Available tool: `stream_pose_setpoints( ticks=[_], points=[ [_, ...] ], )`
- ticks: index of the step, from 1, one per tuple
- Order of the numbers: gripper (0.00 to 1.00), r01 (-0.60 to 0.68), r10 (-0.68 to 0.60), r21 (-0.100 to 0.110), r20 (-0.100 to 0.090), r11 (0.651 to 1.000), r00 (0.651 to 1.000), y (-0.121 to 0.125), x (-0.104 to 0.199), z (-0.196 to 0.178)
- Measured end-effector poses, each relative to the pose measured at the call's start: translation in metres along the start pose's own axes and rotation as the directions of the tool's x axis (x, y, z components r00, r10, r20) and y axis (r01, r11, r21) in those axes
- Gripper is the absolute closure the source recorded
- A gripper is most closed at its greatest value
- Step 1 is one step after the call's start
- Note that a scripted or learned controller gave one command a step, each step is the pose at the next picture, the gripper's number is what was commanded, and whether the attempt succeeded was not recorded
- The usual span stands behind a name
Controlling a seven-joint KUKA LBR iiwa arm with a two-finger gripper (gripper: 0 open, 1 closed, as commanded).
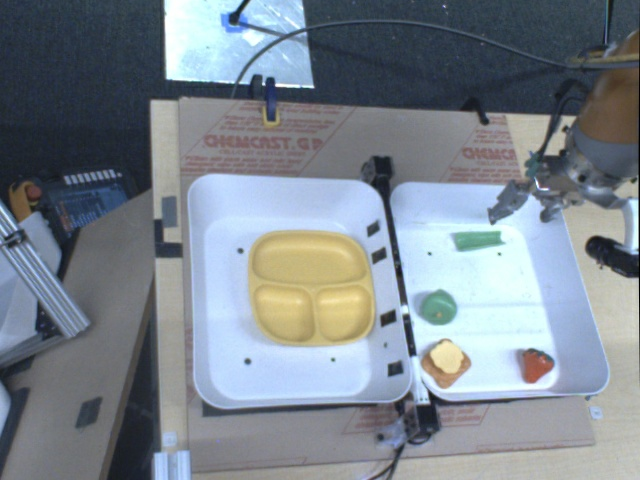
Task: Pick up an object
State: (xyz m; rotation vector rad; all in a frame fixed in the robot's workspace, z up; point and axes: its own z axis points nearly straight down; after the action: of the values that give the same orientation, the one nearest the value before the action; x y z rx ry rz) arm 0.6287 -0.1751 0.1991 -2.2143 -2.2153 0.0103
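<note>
Tabletop (170, 268): pale wooden surface under a sheet of printed brown cardboard (300, 138), bearing two bins side by side.

Left shallow white plastic bin (215, 268): held a yellow three-compartment plastic tray (310, 286) at its centre, one long compartment toward 12 o'clock, two smaller ones toward 6 o'clock.

Right shallow white plastic bin (560, 298): held four small items, all well apart from one another.

Grey arm with orange band (610, 118): entered from 3 o'clock and hung over the right bin's 1 o'clock corner.

Tool (522, 200): two dark fingers pointed down and toward 9 o'clock, standing apart with nothing between them, near the green strip and just toward 1 o'clock of it.

Flat green oblong strip (476, 239): lay at 12 o'clock in the right bin, long side across the bin, resting on the floor.

Round green ball-like item (437, 307): sat at 9 o'clock in the right bin, near the dividing wall.

Tan and yellow bun-like toy (446, 361): sat at 7 o'clock in the right bin, close to the corner.

Red strawberry-like toy (537, 365): sat at 5 o'clock in the right bin, near the front wall.
</note>
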Motion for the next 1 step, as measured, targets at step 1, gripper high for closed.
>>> stream_pose_setpoints(
  ticks=[1],
  points=[
    [0.00,0.003,-0.003,-0.013,0.003,1.000,1.000,0.0029,0.0006,-0.0081]
  ],
)
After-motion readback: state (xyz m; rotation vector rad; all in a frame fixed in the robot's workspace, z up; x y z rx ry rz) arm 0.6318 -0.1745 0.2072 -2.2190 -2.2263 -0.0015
